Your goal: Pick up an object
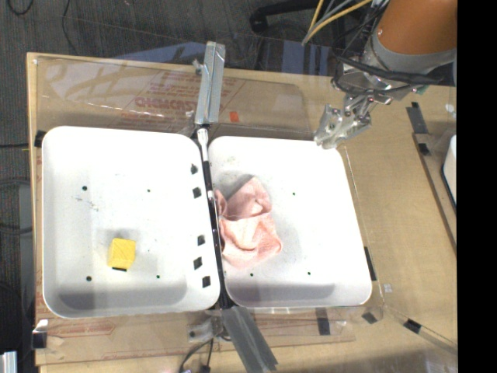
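1. The left bin (62, 154) is sitting on the bench (404, 231), and a small yellow block (122, 253) is lying on its floor toward the near left corner, well apart from the walls.
2. A metal bar (208, 92) is running from the far edge of the bench down to the seam where the two bins are meeting.
3. The right bin (326, 208) is lying just beside the left one, and a crumpled pink cloth (246, 224) is resting in it, bunched against the wall shared with the left bin.
4. The gripper (335, 133) is hovering over the far right corner of the right bin, well apart from the cloth and from the block; whether its claw is open or closed cannot be told at this angle, and nothing is showing in it.
5. The arm's orange band (419, 10) is showing at the upper right, with yellow cables (334, 6) trailing beside it.
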